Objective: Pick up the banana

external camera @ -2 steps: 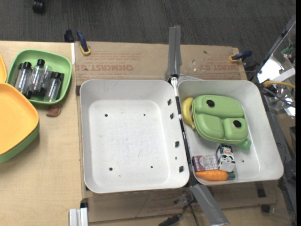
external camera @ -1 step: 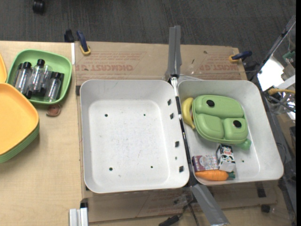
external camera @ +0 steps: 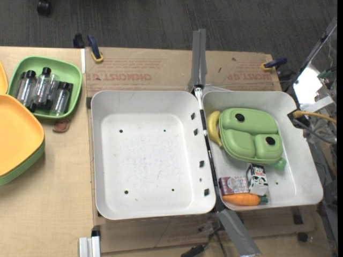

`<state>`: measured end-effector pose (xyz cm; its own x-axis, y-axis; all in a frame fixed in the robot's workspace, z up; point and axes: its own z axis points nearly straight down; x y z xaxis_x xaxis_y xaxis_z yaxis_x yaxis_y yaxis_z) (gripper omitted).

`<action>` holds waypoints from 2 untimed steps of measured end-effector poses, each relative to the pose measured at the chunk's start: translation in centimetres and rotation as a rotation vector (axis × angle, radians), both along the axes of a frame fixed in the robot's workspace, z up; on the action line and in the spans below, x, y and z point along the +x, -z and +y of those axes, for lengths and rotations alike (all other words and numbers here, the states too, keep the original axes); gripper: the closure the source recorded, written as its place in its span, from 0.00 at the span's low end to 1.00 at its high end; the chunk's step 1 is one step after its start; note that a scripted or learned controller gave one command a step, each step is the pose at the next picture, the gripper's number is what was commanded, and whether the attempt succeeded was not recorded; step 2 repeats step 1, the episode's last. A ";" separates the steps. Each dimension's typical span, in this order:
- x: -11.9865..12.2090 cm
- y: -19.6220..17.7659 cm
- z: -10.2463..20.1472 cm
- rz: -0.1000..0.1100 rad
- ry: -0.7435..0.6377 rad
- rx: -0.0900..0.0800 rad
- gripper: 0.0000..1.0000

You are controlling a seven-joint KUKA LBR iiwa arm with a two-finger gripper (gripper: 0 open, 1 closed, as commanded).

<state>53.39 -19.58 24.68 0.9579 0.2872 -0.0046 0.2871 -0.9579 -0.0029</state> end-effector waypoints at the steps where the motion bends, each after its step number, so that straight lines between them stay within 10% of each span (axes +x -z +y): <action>1: -0.9 -5.1 -2.5 -0.001 -0.024 -0.002 1.00; 2: -0.9 -5.1 -2.5 -0.001 -0.024 -0.002 1.00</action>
